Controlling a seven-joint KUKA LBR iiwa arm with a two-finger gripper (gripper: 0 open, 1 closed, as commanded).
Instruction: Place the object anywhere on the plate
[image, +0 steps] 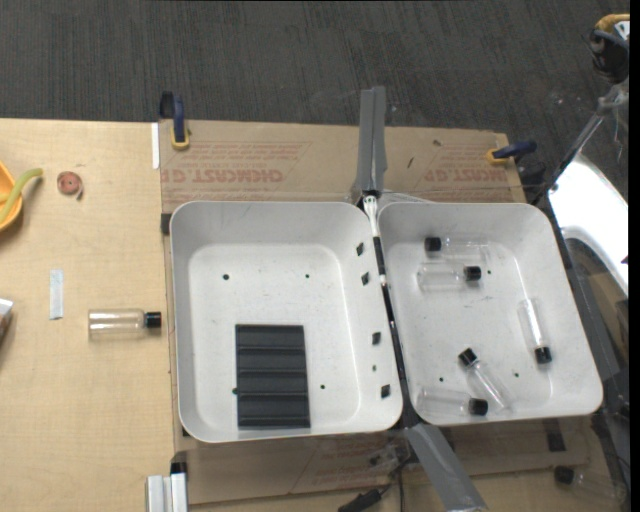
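Vials of clear plastic with black caps (529, 326) lie scattered in the shallow white bin (560, 235) right of the black ribbed plate (271, 377). They are likely light, stiff, slippery and roll-prone, best gripped mid-barrel.

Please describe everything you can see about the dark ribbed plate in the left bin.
The plate is a dark, nearly black rectangle that lies flat on the floor of the left bin, near its front wall and about midway across. Its top shows parallel ridges running across its width, so it looks like moulded plastic or rubber, matte rather than shiny. Its longer side runs from front to back. Nothing rests on it and nothing touches it except the bin floor. The clear bottles lie in the right bin.
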